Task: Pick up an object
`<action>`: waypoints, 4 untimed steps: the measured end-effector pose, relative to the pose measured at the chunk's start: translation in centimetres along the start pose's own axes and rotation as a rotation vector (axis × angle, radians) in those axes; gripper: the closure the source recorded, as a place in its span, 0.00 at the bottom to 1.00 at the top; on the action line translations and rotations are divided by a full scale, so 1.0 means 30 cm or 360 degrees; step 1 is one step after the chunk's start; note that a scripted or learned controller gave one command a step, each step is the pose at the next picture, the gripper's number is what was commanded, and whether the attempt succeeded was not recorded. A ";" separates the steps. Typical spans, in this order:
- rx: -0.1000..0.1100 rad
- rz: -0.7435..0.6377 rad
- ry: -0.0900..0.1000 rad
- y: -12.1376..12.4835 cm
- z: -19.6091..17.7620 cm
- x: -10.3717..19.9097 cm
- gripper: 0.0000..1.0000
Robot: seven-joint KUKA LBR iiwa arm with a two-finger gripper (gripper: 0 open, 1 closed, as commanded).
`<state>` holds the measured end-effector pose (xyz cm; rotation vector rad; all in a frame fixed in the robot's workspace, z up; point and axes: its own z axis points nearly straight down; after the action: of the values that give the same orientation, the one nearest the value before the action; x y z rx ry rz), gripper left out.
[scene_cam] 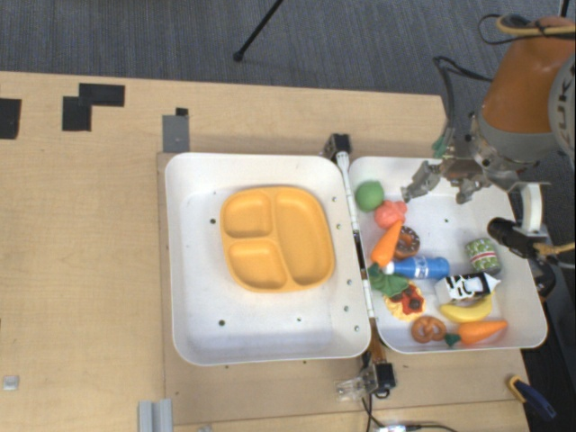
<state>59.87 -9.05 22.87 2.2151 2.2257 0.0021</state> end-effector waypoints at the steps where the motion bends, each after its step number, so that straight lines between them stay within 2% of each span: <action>1: -0.0002 -0.0242 0.0000 0.036 0.461 0.019 0.00; 2: -0.0007 -0.0242 -0.0001 0.040 0.425 0.021 1.00; 3: -0.0006 -0.0242 -0.0001 0.040 0.425 0.021 0.00; 4: -0.0011 -0.0079 -0.0004 -0.271 0.471 -0.034 0.00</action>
<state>51.77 -10.10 8.73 2.1549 2.2750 0.0072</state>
